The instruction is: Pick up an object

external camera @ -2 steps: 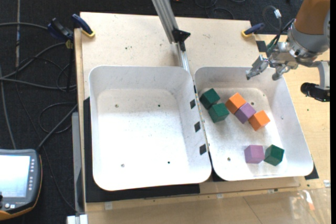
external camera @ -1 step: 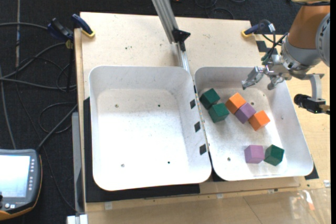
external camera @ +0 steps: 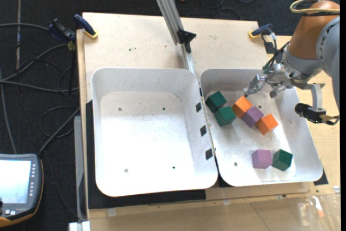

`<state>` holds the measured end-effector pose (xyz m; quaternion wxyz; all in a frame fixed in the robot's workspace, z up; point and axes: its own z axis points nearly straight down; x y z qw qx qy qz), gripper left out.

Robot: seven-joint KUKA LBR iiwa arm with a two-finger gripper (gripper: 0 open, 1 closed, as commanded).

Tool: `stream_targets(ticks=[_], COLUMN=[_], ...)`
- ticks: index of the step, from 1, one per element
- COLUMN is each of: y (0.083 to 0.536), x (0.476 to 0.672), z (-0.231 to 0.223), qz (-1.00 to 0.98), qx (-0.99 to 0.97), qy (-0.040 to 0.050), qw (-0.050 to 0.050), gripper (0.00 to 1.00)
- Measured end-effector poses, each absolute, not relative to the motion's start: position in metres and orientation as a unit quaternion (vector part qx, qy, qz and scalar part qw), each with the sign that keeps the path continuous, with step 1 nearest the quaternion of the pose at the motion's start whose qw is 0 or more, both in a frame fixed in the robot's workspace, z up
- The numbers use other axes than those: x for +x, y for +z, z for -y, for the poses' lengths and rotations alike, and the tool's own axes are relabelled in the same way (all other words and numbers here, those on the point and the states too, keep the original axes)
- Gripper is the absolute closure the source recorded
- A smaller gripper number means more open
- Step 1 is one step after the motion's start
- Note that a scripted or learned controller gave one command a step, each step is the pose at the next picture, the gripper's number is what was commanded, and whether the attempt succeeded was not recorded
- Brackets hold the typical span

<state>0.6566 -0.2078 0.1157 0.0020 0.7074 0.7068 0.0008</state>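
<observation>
Gripper [external camera: 265, 85] spread wide, empty, above right bin's [external camera: 303, 132] far edge, blocks [external camera: 246, 112] clustered nearby

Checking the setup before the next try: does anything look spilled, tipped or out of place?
Nothing stands out. All seven blocks lie inside the right bin, none over its rim. The pincer hangs above that bin's far end, holding nothing.

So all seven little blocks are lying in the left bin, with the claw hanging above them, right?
Not quite: the camera view shows the blocks in the right bin, for instance an orange block and a green block. There are seven, and the claw does hang above that bin's far end.
</observation>
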Motion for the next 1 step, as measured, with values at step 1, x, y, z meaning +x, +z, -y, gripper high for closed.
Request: stream_targets(ticks=[1], y=[0.125], x=[0.6571], z=[0.2077], qz=[-0.707], qx=[0.707], qy=[0.0011], qw=[0.003], gripper=[1.0])
